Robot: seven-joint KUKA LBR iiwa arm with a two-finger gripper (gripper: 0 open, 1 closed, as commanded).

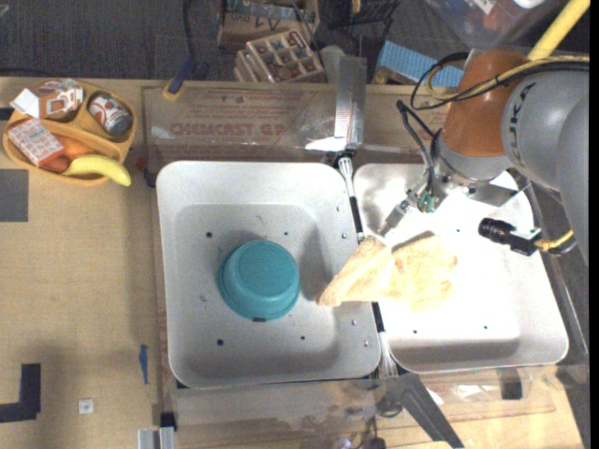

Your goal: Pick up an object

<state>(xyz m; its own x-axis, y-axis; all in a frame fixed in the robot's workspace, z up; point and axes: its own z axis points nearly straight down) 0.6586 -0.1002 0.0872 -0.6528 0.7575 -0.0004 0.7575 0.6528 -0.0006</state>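
A floppy tan, cloth-like object (398, 272) lies across the divider between the two bins. Most of it rests in the right bin (524, 340), and its left end hangs into the left bin (187, 344). A teal bowl (261, 280) sits upside down in the middle of the left bin. My gripper (401, 211) is low over the upper left part of the right bin, just above and behind the tan object's left end. The orange-banded wrist (482, 110) rises behind it.
A yellow tray (28, 152) holding a banana and packaged food sits on the bench at far left. A cardboard box (234, 124) lies along the back of the bins. A black cable fitting (501, 232) hangs over the right bin.
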